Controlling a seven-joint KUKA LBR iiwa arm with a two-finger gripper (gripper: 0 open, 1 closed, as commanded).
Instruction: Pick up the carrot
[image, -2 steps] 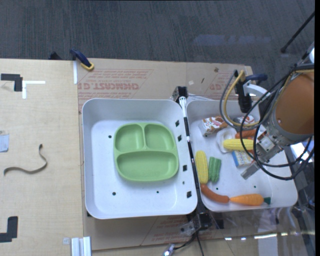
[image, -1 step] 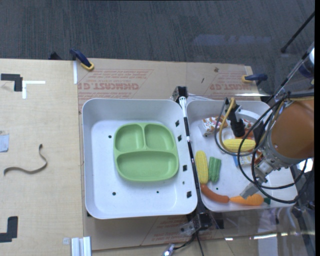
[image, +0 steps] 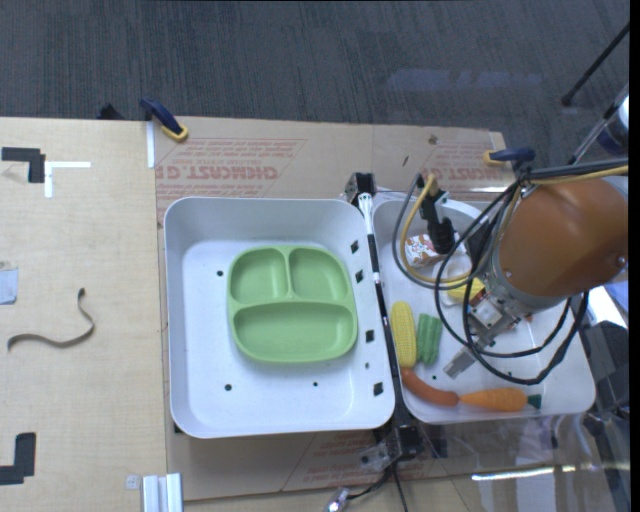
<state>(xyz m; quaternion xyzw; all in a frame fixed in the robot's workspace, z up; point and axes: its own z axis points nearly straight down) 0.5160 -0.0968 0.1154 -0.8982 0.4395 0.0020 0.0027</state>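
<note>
The carrot (image: 494, 400) — orange, tapered, with a small green stub at its right end — lies flat along the right bin's (image: 570, 395) near edge, just right of a red-orange sausage-like piece (image: 430, 391). The gripper (image: 470, 350) hovers above them; its state I cannot tell.

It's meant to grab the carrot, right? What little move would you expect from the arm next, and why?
Probably a short shift toward the near edge of the right bin, then down. The carrot lies along that near wall, next to a reddish-orange piece, while the tool hangs just above and to the left of it, nearer the corn and the green vegetable. It isn't over the carrot yet.
</note>
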